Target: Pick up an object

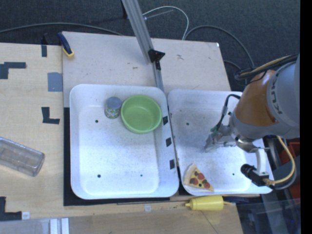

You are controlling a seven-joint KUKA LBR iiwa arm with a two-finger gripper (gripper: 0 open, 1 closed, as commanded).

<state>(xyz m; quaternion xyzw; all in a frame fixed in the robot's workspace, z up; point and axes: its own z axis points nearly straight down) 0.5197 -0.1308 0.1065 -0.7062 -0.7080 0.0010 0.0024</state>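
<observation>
Camera view: my end effector [213, 143] sits low in the right bin [195, 106], grip state unclear; I'd shift toward the pizza slice [197, 177], then descend squarely.

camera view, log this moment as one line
gripper low in right bin | pizza slice apart, near front corner | green bowl, can in left bin

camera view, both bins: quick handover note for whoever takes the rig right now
Gripper: low over the right bin, nothing seen between its fingers.
Right bin: pizza slice toy at the near left corner, apart from the gripper.
Left bin: green bowl at the far side, small can beside it.
Yellow bottle lies on the bench just outside the right bin's near edge.
Done: nothing picked. Left: grasp and lift an object.
</observation>
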